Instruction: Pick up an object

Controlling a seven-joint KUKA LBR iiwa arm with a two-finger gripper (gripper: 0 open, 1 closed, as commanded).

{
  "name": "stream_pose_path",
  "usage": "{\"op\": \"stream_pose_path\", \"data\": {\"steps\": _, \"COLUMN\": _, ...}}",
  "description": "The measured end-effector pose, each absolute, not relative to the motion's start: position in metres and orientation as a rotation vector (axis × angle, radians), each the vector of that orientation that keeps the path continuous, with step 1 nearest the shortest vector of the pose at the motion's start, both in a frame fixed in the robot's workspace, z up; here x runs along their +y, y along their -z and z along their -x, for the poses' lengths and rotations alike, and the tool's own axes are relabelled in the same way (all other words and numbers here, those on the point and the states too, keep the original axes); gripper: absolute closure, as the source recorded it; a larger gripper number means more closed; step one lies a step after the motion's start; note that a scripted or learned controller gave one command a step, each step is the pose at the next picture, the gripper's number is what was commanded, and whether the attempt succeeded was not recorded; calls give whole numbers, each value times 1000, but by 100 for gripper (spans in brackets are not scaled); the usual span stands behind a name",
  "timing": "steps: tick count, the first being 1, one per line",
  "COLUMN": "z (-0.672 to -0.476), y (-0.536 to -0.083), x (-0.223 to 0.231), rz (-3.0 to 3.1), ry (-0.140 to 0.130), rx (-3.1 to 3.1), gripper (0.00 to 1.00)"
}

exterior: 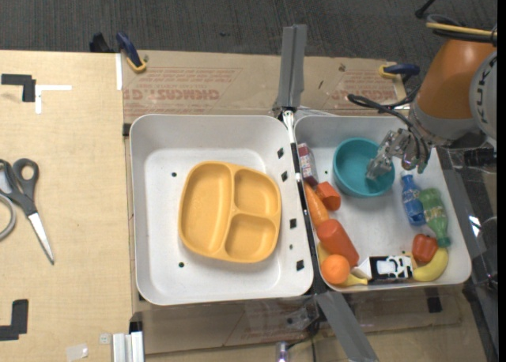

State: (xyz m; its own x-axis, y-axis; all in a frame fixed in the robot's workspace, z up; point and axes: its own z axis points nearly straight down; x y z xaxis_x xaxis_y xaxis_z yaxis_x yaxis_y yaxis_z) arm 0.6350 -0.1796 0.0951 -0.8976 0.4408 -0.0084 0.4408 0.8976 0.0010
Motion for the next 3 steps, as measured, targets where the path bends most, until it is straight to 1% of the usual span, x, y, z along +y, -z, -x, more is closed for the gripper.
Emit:
{"op": "stream_pose_path", "data": {"steps": 1, "z": -601, "y": -95, "x": -222, "rz": -549, "ry": 2, "rx": 3087, "gripper": 0}}
{"op": "stream_pose_path", "data": {"steps": 2, "z": -590, "y": -93, "x": -141, "rz": -787, "ry": -1, "rx": 3039, "gripper": 0}}
{"op": "stream_pose_path", "data": {"steps": 3, "z": -619, "y": -93, "x": -105, "rz": -789, "ry": -1, "rx": 3037, "gripper": 0}}
